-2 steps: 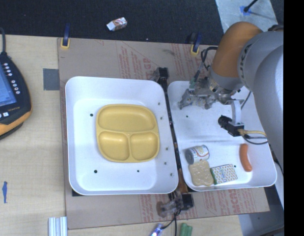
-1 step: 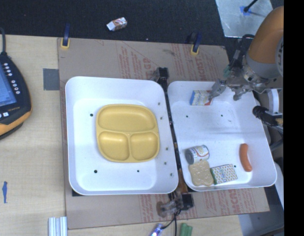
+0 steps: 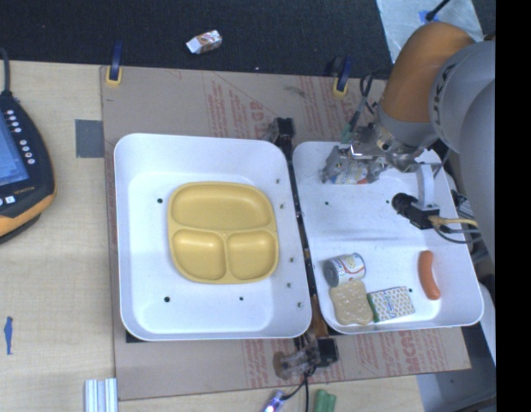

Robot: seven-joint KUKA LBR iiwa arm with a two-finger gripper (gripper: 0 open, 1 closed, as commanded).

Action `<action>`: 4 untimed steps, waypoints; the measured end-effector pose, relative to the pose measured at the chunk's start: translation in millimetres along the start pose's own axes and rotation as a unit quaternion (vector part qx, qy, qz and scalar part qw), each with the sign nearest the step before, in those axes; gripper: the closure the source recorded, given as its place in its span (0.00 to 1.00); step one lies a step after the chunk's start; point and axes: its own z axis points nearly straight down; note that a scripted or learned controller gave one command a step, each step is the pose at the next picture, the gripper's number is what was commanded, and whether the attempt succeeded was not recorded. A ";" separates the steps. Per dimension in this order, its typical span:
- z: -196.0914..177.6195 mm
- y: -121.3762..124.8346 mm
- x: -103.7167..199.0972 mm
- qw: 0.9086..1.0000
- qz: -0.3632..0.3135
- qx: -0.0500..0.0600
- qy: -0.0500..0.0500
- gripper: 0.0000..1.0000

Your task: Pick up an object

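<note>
From my screen, the gripper (image 3: pixel 351 166) sits low over the upper left corner of the right bin (image 3: pixel 368 223), close to its far wall. I cannot tell whether it is open or closed; the metal parts there blur together, and I see nothing clearly held.

The things to pick lie well apart from it, along the lower edge of the same bin. A small silvery can (image 3: pixel 344 269) lies on its side, and just below it is a tan, rough-looking square pad (image 3: pixel 351 303). A flat packet (image 3: pixel 391 303) with a fine green and white pattern lies just beside the pad on the right. A smooth orange-red sausage shape (image 3: pixel 429 275) lies near the bin's right wall.

The left bin (image 3: pixel 141 230) holds a glossy yellow plastic tray (image 3: pixel 222 232) with rounded corners and three compartments, one wide above two smaller ones.
</note>
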 end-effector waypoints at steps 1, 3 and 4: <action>-11.1 0.2 -1.7 1.000 0.000 0.000 0.000 1.00; 0.0 -0.7 -76.9 1.000 0.003 -0.002 -0.001 0.00; -65.8 -8.9 29.8 1.000 0.001 -0.002 0.001 0.00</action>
